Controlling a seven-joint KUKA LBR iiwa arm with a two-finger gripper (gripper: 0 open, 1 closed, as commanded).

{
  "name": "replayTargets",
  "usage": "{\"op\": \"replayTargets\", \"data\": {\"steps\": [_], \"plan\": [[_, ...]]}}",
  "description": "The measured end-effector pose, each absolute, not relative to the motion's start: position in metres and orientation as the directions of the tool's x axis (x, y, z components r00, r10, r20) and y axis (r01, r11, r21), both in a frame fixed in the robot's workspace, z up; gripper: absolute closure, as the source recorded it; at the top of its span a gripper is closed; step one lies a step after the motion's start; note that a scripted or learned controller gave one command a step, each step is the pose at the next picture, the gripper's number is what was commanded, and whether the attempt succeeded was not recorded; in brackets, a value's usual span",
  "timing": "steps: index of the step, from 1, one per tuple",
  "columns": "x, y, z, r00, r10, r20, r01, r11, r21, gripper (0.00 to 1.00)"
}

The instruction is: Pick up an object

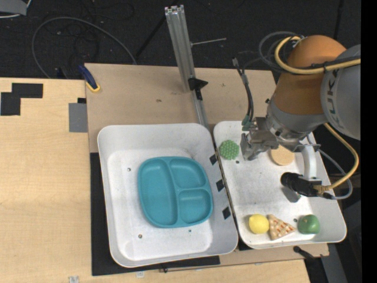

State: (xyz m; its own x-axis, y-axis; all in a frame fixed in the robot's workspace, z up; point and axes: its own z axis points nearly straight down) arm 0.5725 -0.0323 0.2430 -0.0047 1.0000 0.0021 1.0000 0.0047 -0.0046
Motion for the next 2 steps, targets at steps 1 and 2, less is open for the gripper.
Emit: {"op": "replayTargets", "data": {"steps": [1,2], "plan": [[0.573,0.022,0.247,-0.005,1.0,0.002,1.0,0.005,-0.002,1.0],[0.569,0.074,0.25,-0.005,1.0,0.001,1.0,0.005,-0.002,1.0]]}}
